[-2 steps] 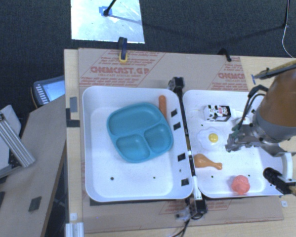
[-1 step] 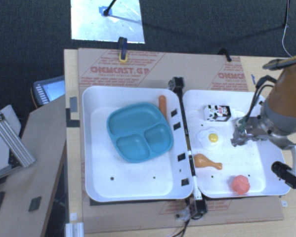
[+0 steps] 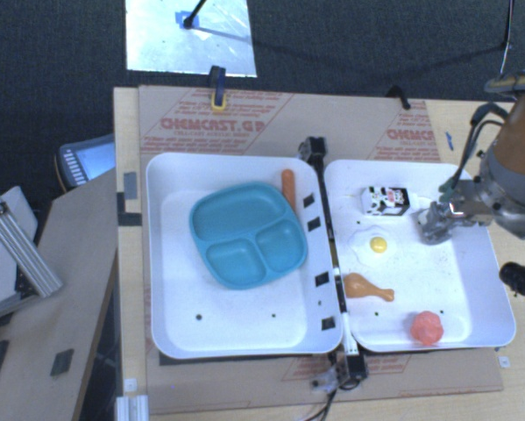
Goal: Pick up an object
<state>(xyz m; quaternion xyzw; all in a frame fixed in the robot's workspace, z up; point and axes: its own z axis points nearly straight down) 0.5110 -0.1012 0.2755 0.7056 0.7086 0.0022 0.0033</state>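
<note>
Nothing looks lifted yet: the gripper (image 3: 435, 224) hangs low over the right bin (image 3: 485, 261) (finger state I cannot tell), beside the fried egg (image 3: 373, 246).

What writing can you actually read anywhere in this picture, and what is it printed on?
"CHEMCAST GP": red print, mirrored and upside down, on the brown protective sheet under the bins, at its top left.
The same red print repeats at the sheet's top right, partly cut off by the right bin.
The small black-and-white carton in the right bin: its markings are too small to read.
</note>
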